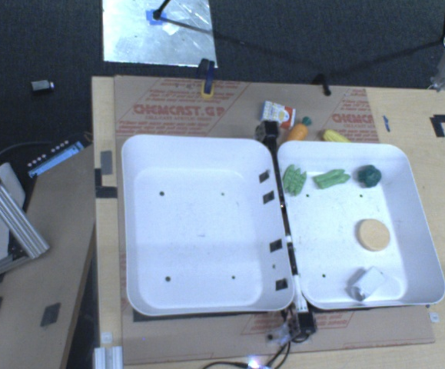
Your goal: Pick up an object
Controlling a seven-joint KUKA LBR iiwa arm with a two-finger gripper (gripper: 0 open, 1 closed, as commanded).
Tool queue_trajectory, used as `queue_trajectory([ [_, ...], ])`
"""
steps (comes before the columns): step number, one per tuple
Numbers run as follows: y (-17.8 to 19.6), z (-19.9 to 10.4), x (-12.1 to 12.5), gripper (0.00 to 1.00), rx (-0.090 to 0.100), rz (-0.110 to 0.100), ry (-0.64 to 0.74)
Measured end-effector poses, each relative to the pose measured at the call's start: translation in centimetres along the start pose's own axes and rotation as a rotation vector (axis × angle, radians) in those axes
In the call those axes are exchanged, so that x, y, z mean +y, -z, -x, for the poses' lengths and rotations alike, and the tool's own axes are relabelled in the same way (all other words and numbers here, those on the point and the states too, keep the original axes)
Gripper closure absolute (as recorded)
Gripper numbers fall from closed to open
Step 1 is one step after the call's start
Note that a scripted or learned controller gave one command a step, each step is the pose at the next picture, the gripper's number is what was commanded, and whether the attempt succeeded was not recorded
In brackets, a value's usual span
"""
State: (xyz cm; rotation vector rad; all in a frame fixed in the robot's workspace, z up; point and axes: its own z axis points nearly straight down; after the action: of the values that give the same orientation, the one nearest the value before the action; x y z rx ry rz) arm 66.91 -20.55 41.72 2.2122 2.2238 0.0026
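Note:
The right bin holds several small objects. A light green leafy piece lies near its left wall, with a green pod-like piece beside it. A dark green round lump sits at the back right. A tan round disc lies toward the middle right. A white and grey block rests near the front edge.
The left bin adjoins the right one along a black hinged seam. Behind the bins on the bench lie an orange piece, a yellow piece and a small white carton. A metal frame stands at left.

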Motion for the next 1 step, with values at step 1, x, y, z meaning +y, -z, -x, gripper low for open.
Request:
queue_trajectory([
  [1, 1.13, 0.01, 0.0, 1.0, 0.0, 0.0, 0.0],
])
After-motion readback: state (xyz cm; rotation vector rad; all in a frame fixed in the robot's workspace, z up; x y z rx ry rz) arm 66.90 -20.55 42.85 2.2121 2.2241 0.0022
